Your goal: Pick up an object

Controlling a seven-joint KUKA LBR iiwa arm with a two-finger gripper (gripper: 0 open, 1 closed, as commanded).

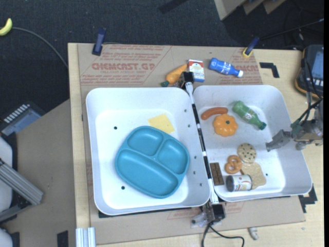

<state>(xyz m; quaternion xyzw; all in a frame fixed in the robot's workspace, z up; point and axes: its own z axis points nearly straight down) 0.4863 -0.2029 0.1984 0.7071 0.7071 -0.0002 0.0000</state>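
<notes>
1. The blue tray (151, 161) fills much of the left bin (97, 104); it is probably too broad for a two-finger pinch and likely slips.
2. The right bin (277, 94) crowds the candidates: the pumpkin (225, 125) touches the sausage (214, 112) near the inner wall, so closing on one may shove the other.
3. The green bottle (249, 113) lies tilted toward the far right corner (round, apt to roll).
4. The cookie (247, 152), pretzel (233, 163) and can (239, 182) cluster at the near edge; flat ones resist pinching.
5. The gripper (275, 141) sits by the right rim, holding nothing; how wide it stands I cannot tell.
</notes>
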